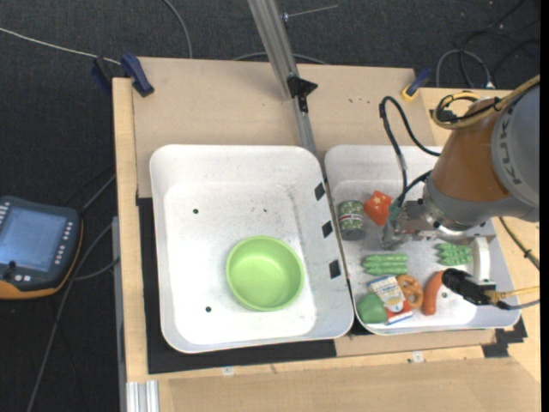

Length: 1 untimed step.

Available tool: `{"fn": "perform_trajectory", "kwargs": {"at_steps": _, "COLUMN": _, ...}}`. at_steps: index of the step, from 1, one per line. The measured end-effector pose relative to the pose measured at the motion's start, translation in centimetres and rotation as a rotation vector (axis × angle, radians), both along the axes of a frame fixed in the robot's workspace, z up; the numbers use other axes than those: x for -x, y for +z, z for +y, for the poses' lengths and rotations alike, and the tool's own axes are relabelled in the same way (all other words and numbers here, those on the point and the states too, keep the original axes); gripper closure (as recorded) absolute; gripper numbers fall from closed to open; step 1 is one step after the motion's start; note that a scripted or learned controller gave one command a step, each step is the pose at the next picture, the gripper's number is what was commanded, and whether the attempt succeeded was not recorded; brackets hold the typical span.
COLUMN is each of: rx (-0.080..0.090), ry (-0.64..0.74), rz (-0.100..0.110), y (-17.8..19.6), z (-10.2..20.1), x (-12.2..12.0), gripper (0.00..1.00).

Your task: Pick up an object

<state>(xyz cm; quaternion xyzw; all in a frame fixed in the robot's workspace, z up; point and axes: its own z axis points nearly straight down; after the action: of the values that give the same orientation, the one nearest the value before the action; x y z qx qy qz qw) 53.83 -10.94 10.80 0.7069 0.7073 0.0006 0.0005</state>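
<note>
The right bin (pixel 343 163) holds several small items. A green can (pixel 350 218) lies near its left wall, with an orange-red block (pixel 377 207) beside it. Lower down lie a green pea pod (pixel 384 263), a pretzel (pixel 409 288), a small printed packet (pixel 390 293), a green round piece (pixel 370 308) and an orange carrot-like piece (pixel 431 292). A second green pod (pixel 453 253) lies at the right. My gripper (pixel 395 233) reaches down in the middle of this bin, just right of the can and above the pea pod. I see nothing between its fingers.
The left bin (pixel 171 174) holds a light green bowl (pixel 264 272). A metal pole (pixel 276 33) slants down to the seam between the bins. A handheld pendant (pixel 34 243) lies on the floor at the far left.
</note>
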Motion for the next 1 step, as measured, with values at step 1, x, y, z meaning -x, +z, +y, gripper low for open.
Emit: {"fn": "perform_trajectory", "kwargs": {"at_steps": 1, "rx": 0.001, "ry": 0.0, "rz": -0.004, "y": 6.18, "z": 0.46, "x": 0.07, "gripper": 1.0}}
